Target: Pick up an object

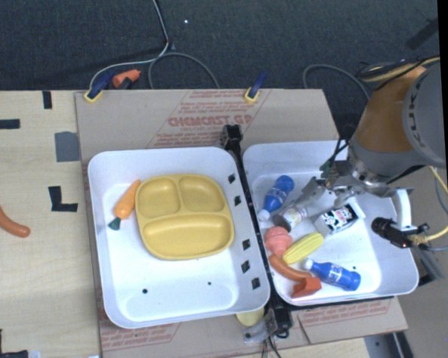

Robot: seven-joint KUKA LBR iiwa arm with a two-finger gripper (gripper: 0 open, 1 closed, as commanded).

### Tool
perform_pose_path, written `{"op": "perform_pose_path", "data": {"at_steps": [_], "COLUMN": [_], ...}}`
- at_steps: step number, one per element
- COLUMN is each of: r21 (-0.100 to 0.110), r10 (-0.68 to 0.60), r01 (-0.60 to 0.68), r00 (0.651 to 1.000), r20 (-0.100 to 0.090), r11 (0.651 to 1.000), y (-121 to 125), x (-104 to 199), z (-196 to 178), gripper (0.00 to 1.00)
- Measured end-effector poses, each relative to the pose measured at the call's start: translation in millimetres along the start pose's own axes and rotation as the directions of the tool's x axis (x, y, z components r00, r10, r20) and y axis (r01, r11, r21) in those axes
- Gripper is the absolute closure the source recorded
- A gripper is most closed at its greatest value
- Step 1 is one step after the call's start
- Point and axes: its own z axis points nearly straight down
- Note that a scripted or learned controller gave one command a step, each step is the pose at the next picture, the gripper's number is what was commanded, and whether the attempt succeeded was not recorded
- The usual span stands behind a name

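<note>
Corn (304, 246) lies slanted, tip up-right, beside pincer (293, 217); its grip state cannot be told.

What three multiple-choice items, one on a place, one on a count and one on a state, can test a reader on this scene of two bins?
1. Where does the toy carrot lie?
A. In the left bin, beside the yellow tray
B. In the right bin, beside the corn
C. On the yellow tray

2. How many blue bottles lie in the right bin?
A. One
B. Two
C. Four

3. How does the yellow tray sit?
A. Flat, open side up
B. Turned upside down
C. Standing on its edge

Answers:
1 A, the carrot rests on the bin floor at the tray's left edge.
2 B, one bottle lies near the divider and another near the front wall.
3 A, its three compartments face the camera.

The end effector is low over the right bin.
</note>
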Motion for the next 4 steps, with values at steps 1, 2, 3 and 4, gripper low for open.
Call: {"op": "perform_pose_path", "data": {"at_steps": [1, 2, 3, 4], "r21": [-0.014, -0.009, -0.014, -0.016], "r10": [0.003, 0.006, 0.007, -0.003], "r01": [-0.002, -0.006, -0.007, 0.003], "r00": [1.000, 1.000, 1.000, 1.000], "r20": [0.008, 0.006, 0.009, 0.002], "r11": [1.000, 1.000, 1.000, 1.000], "y": [-7, -4, -3, -4], "x": [38, 38, 37, 113], "z": [68, 64, 54, -39], "gripper": [0.00, 0.00, 1.00, 1.00]}}
